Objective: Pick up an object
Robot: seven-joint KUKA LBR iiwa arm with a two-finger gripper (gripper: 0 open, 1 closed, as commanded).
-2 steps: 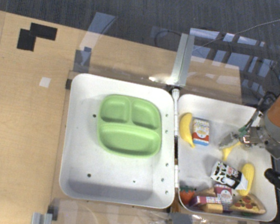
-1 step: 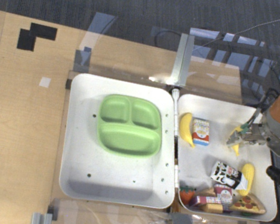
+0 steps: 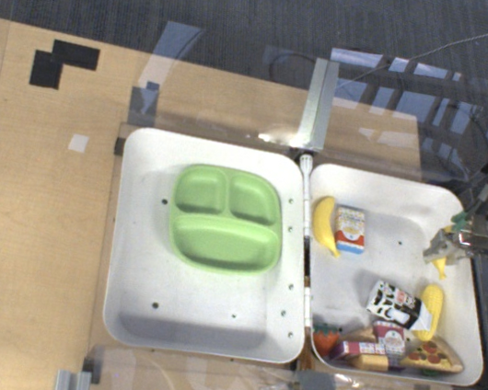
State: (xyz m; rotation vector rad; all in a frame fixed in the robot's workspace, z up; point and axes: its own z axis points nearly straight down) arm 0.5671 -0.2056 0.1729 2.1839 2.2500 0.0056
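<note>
Over the right bin's (image 3: 385, 188) far edge, hand (image 3: 446, 249), banana (image 3: 324, 224) apart.

Green tray (image 3: 226, 217) in left bin (image 3: 137, 245); hand (image 3: 450, 250) over right bin (image 3: 411, 202).

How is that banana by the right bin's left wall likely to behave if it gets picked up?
The banana looks smooth and glossy, so it may slip. Its curved, tapering shape could let it pivot in a pinch. Lying close to the right bin wall, it probably leaves little room on that side.

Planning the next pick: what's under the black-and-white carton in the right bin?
The black-and-white carton leans on the toy food pile at the right bin's near edge. Anything beneath is hidden.
</note>
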